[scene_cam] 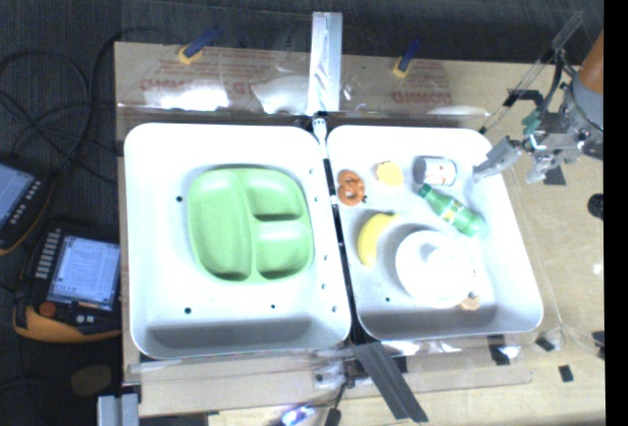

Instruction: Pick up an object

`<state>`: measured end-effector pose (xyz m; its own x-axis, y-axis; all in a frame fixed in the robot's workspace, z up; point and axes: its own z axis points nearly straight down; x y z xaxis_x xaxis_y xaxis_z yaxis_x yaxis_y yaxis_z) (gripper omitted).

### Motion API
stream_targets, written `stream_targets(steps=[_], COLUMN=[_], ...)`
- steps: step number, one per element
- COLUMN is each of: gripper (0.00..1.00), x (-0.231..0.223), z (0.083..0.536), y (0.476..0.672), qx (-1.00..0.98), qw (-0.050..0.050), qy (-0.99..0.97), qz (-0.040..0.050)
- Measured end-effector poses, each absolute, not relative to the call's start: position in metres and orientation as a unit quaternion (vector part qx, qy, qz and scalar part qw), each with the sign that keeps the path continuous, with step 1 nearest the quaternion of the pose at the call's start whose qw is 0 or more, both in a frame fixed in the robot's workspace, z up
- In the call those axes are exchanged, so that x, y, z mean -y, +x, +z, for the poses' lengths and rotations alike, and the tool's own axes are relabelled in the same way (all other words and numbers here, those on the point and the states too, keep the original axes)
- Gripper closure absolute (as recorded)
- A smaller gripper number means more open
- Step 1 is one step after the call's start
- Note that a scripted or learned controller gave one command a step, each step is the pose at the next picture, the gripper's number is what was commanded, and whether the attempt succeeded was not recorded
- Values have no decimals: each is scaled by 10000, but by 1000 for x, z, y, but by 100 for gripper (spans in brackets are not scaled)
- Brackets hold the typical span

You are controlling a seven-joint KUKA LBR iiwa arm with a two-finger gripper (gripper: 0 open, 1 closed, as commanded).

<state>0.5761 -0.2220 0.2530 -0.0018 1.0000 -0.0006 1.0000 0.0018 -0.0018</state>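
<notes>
At the right bin's (510, 218) 2 o'clock corner, the gripper (520, 159) hovers; finger state cannot be determined. The green bottle (451, 209) lies toward 8 o'clock from it, long axis running 10-to-4 o'clock, near the small can (435, 171). No label text is legible.

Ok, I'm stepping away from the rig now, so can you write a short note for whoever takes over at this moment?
Gripper: at the right bin's upper right rim, above the bin, nothing visible between its fingers; open or shut cannot be told.
Right bin holds: green bottle lying down, small can, pretzel, yellow block, banana, white bowl.
Left bin holds the green divided plate.
Done: nothing picked yet.
Left: pick up one object; the can and bottle lie nearest the gripper.
</notes>
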Motion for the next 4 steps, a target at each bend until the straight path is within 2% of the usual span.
stream_targets(steps=[1,2,3,4], gripper=[0,100,100,100], x=[184,183,214,160], z=[195,204,115,232], y=[581,581,570,559], qx=[7819,7821,8290,8152], qw=[4,-1,-80,-6], qy=[-6234,-6232,-5592,-5792], qz=[6,2,-41,3])
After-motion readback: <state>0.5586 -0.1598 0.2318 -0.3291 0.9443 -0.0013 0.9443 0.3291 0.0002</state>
